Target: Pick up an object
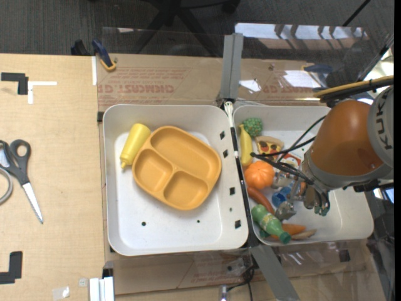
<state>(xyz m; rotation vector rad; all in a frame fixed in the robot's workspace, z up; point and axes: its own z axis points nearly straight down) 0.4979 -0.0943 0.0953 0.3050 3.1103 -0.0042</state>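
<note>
1. Camera view: you've got the gripper (pixel 299 204) low in the right bin (pixel 351 227), amid the toys.
2. Jaws: you can't tell, too cluttered.
3. Orange (pixel 259 175), carrot (pixel 262 199) and green bottle (pixel 269 223) lie just left of it.
4. Left bin (pixel 125 231) holds a tray (pixel 177 167) and a yellow bottle (pixel 134 144).

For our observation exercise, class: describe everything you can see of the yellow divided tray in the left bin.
The yellow divided tray is a rounded-corner plate of matte, plastic-looking material with three compartments: one large along its upper edge, two smaller below. It holds nothing. It lies flat, turned at a slant, in the upper middle of the left white bin. A yellow squeeze bottle lies against its left edge. The gripper is apart from it, over the right bin.
</note>
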